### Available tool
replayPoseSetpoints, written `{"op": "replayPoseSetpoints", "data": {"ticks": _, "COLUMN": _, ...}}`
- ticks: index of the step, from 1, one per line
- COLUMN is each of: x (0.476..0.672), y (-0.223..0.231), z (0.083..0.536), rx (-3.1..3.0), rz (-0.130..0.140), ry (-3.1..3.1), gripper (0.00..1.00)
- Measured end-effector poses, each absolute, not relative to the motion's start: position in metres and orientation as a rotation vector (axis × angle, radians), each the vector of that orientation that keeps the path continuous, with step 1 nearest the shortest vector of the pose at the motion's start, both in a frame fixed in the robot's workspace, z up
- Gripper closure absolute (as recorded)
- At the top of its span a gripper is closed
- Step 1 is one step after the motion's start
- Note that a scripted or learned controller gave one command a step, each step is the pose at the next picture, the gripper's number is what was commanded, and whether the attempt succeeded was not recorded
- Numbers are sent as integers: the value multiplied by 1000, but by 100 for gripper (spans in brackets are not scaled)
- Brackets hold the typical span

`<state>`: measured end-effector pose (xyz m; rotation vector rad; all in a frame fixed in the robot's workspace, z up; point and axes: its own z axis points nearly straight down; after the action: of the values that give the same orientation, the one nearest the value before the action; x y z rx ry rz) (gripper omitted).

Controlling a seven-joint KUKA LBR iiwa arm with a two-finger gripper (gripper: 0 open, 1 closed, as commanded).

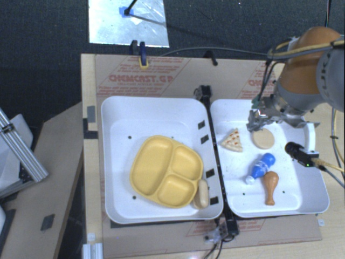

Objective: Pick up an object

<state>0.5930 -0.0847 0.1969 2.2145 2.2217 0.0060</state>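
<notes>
Tan and round, the flat cookie-like disc [263,139] lies at about one o'clock in the right white plastic bin [311,198], just beside the two-finger gripper [258,121]. Whether the tool is wide or narrow, I cannot tell. Centre squarely over the disc before descending.

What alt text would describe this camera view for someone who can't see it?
A grey-and-orange robot arm's gripper hovers over the right bin, near a round cookie, pizza slice, blue bottle and drumstick. The left bin holds a yellow divided tray.
</notes>
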Motion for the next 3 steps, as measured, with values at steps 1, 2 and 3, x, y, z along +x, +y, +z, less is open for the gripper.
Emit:
{"op": "replayPoseSetpoints", "data": {"ticks": 1, "x": 595, "y": -90, "z": 260, "rx": 2213, "rz": 7, "ry": 2221, "gripper": 100}}
{"op": "replayPoseSetpoints", "data": {"ticks": 2, "x": 588, "y": -37, "z": 246, "rx": 2212, "rz": 4, "ry": 2231, "gripper": 100}}
{"op": "replayPoseSetpoints", "data": {"ticks": 3, "x": 592, "y": 8, "z": 247, "rx": 2211, "rz": 5, "ry": 2231, "gripper": 100}}
